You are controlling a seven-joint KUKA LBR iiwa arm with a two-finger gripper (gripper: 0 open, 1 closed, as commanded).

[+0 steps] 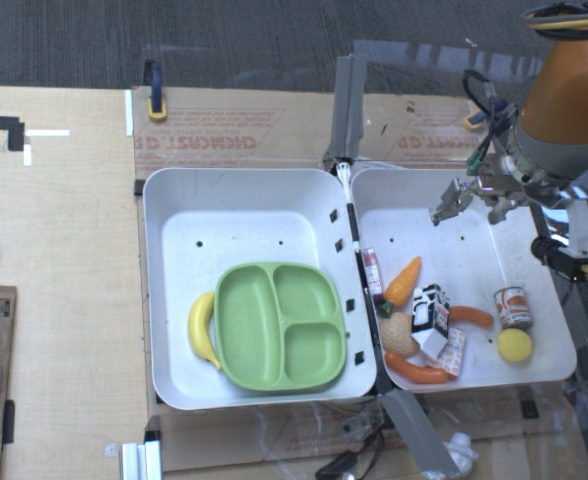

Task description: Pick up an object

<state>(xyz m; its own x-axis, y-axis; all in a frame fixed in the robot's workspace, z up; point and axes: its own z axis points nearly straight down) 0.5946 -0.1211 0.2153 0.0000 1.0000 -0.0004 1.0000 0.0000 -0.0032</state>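
My gripper [472,206] hangs open over the back part of the right bin [414,203], its two fingers spread and nothing between them. Below it, toward the bin's front, lie a carrot [404,280], a black-and-white carton [431,310], a small can [512,306], a yellow ball [515,345], an orange sausage [471,316], a beige round lump [398,334] and a second sausage [415,371]. None of them touches the gripper.
The left bin [234,208] holds a green divided plate [277,325] with a banana [202,330] at its left side. A slim red-and-white tube [371,268] lies along the right bin's left wall. A grey post [346,108] rises behind the bins' shared edge.
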